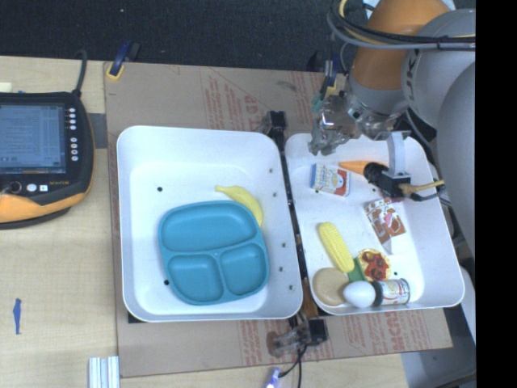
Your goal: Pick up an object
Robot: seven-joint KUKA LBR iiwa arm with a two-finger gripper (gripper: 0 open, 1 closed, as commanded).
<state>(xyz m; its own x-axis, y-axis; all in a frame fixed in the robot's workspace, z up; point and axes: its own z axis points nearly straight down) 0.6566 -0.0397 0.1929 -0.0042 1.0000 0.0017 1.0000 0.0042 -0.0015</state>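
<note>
A pale wooden table carried a brown cardboard sheet (printed red), with dark floor at twelve o'clock.

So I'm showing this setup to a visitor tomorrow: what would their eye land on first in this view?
Probably the big blue divided tray in the left bin, with a banana at its upper right edge. Next, the arm's orange band at top right, its gripper hanging over the right bin's far left corner above a small carton. Toy foods cluster along that bin's near edge, among them a corn cob.
</note>
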